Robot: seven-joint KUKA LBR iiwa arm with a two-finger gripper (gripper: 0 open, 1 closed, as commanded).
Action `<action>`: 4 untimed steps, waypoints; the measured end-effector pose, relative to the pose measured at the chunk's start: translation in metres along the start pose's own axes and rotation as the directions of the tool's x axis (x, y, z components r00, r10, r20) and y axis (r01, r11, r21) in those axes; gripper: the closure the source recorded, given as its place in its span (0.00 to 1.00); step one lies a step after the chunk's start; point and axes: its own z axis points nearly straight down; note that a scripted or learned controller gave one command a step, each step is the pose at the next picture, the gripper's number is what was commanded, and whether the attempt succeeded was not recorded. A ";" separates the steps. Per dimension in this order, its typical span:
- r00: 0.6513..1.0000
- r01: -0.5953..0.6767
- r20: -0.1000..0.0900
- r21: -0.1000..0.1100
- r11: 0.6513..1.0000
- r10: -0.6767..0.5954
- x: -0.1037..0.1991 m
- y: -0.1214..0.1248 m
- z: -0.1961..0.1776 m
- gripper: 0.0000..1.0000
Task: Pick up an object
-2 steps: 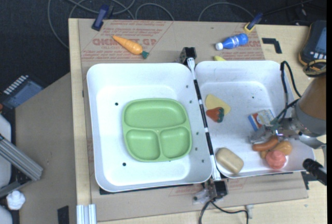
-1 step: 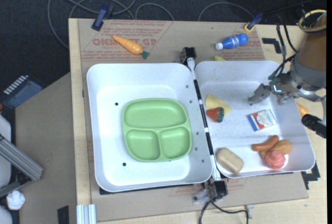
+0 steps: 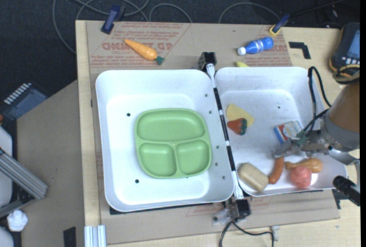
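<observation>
The two-finger gripper [image 3: 294,146] is seen low in the right white bin [image 3: 260,77], near side; finger state cannot be told. Just beside it lie an orange sausage-shaped toy [image 3: 277,170], pink-orange drumstick toy [image 3: 303,172] and tan bread roll [image 3: 253,177].

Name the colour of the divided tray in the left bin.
Light green; the divided tray shows plainly in the camera view.

Divided tray [image 3: 171,143] in left bin [image 3: 114,103]; sausage [image 3: 277,170] in right bin [image 3: 269,77].

Two white bins [image 3: 114,126], one green tray [image 3: 171,142], one bottle [image 3: 256,46].
</observation>
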 end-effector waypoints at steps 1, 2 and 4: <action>1.000 0.004 0.000 -0.006 1.000 -0.004 0.012 0.072 0.012 0.00; 1.000 0.003 0.002 -0.007 1.000 -0.003 0.011 0.072 0.002 1.00; 1.000 0.006 -0.002 -0.009 1.000 -0.006 0.149 0.128 -0.090 1.00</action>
